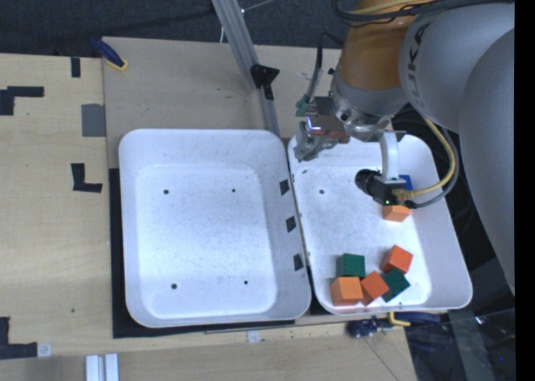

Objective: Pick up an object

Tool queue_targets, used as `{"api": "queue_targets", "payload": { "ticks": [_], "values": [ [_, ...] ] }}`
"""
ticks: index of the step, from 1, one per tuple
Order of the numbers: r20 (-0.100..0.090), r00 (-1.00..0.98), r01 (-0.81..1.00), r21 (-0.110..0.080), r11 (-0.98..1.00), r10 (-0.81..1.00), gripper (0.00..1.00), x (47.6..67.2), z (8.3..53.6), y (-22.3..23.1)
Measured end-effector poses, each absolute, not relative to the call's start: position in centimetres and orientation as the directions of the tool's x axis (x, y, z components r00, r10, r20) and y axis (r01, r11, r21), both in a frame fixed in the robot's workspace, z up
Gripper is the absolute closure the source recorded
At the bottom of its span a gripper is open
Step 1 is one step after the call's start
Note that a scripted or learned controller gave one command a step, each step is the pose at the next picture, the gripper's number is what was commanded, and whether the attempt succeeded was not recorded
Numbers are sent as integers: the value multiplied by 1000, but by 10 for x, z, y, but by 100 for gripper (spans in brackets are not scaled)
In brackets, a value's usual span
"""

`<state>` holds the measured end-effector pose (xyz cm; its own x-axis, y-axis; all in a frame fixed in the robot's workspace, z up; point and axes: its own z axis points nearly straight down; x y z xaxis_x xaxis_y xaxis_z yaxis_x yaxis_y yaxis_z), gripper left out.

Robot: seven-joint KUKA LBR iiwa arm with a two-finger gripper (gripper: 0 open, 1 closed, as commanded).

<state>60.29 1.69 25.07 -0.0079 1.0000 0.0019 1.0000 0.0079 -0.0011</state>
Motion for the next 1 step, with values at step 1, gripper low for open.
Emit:
{"api": "queue_targets", "payload": {
  "ticks": [1],
  "values": [
    [2, -8, 1000, -1, 8, 1000, 100, 608, 254, 73]
  ]
}}
